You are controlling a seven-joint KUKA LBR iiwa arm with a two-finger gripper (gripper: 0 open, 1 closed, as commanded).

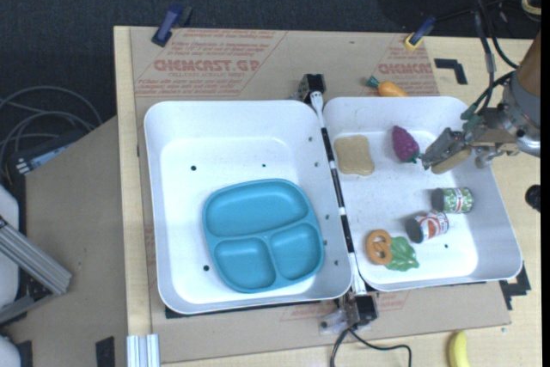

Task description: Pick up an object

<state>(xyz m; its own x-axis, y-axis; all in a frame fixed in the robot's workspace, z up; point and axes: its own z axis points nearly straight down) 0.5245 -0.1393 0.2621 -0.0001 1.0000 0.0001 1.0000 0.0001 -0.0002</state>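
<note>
Two white bins sit side by side on the desk (129,185). Over the right bin (490,262), the gripper (436,154) hangs slightly open, holding nothing; the purple toy (404,143) lies just left of it, seemingly not touching.

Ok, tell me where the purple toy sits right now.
The purple toy lies near the far edge of the right bin, between the tan bread slice and the claw.
</note>
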